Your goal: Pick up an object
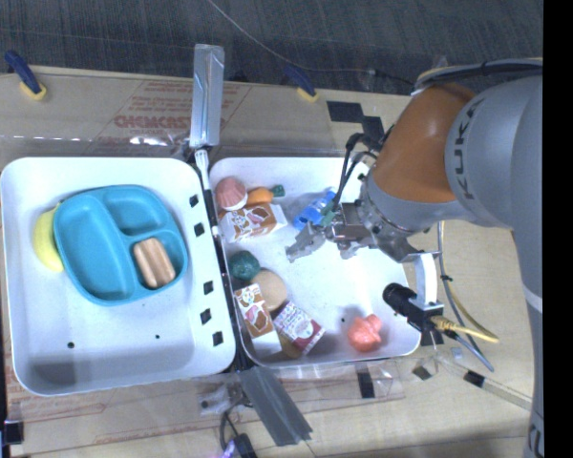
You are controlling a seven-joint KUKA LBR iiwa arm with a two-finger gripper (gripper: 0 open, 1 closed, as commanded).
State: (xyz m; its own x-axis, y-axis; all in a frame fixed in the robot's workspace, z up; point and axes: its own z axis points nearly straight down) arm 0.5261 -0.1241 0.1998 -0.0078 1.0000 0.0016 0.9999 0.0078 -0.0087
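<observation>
1. Reaching in from the right, the grey arm with its orange band hangs over the right bin, its wrist above the bin's upper right part.
2. The gripper points left toward the bin's middle; its metal fingers look slightly parted with nothing between them, hovering over bare white floor.
3. Just above the fingertips lies a blue and clear plastic item, close to the gripper but not in it.
4. Along the right bin's left side sit a pink round object, a small orange piece beside it, and a red-and-white snack packet below them.
5. Lower down are a dark green ball, a tan rounded object, and two more printed packets near the bottom wall.
6. A pink lumpy toy rests near the bottom right corner, well apart from the gripper.
7. The left bin holds a blue divided tray, with a brown hot-dog-like piece in one compartment and a yellow object tucked under the tray's left edge.
</observation>
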